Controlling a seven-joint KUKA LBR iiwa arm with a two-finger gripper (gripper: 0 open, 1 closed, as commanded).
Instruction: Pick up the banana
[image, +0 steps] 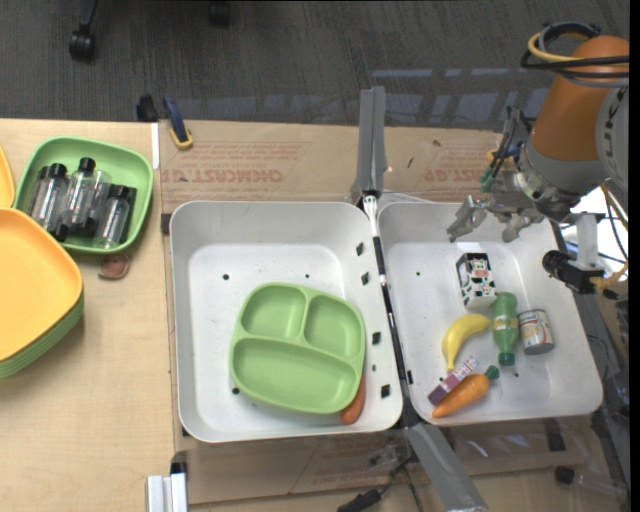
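Nearest the camera, an orange plastic carrot (466, 393) lies at the front of the right white bin (420, 250), touching a small purple-and-red packet (449, 384). Just behind them the curved yellow banana (461, 335) rests on the bin floor, beside a green plastic bottle (504, 326) and a small tin can (535, 331). A black-and-white carton (476, 278) sits further back. Gripper (492, 221) hovers above the bin's rear, jaws spread, empty. Judgement: descend over the banana's midsection, fingers across its curve, clear of the bottle. The left bin holds a green divided plate (298, 347).
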